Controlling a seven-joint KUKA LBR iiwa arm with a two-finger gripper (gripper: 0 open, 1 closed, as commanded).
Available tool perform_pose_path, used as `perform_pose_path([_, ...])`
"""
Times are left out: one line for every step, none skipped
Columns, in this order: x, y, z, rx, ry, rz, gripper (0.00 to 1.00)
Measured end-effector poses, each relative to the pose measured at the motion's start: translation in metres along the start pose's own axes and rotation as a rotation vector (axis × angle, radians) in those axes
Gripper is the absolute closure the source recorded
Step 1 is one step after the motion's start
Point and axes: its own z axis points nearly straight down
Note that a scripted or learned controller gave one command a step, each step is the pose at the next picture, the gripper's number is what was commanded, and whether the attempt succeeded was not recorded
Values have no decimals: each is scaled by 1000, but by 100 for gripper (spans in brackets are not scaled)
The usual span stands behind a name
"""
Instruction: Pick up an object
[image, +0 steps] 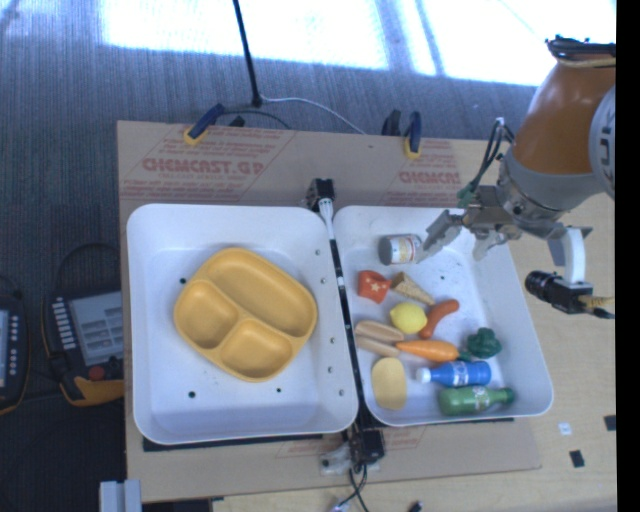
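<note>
Arm: a grey arm with an orange band (570, 110) is seen at the upper right, reaching over the far right corner of the right-hand shallow white bin (530, 345).
Pincer: the two-finger pincer (462, 236) is held above the upper part of that bin; its two fingers are spread apart, and nothing is seen between them.
Nearest object: a small cylindrical jar with a pale label (400, 249) is lying on its side just to the left of the pincer's left finger; whether they touch cannot be told.
Below-left of the pincer: a red strawberry-shaped toy (372, 286) and a tan cone-shaped piece (410, 290) are found side by side.
Below the pincer: a yellow lemon-shaped toy (408, 319), an orange-red curved pepper-like toy (440, 315), a hot-dog bun toy (376, 336) and an orange carrot toy (428, 350) are clustered together in the middle of the bin.
Further below: a dark green broccoli-like toy (484, 343), a blue-and-white plastic bottle (455, 375), a green plastic bottle (474, 400) and a pale yellow oval toy (389, 382) are laid near the bin's near edge.
Far left of the pincer: a yellow three-compartment plastic tray (245, 312) is set in the left-hand shallow white bin (165, 400).
Table: both bins are carried on a brown cardboard-covered table (200, 165).
</note>
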Motion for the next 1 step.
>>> perform_pose_path([13,86,54,1,0,0,0])
